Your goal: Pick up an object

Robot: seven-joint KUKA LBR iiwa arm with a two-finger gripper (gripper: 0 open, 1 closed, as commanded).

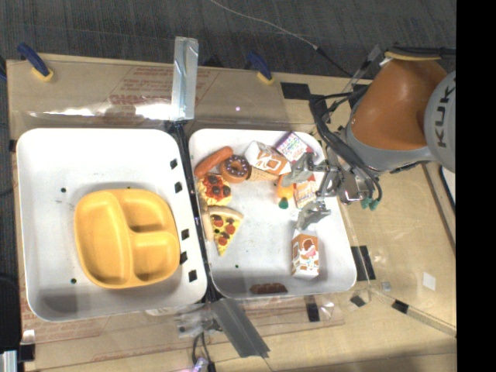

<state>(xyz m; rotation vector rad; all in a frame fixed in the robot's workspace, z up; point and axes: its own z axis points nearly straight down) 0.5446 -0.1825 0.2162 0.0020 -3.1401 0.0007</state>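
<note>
Tool hanging over the right bin's toy food

The tool [316, 196] is hovering at the right bin's [263, 266] right side, its fingers spread and gripping nothing, just above a small carton [306, 255]. Left of it are lying a pizza slice [223, 227], a doughnut [236, 168] and a sausage [212, 161]. The left bin [46, 161] is carrying a yellow divided tray [128, 237] on the table [411, 239].
</note>
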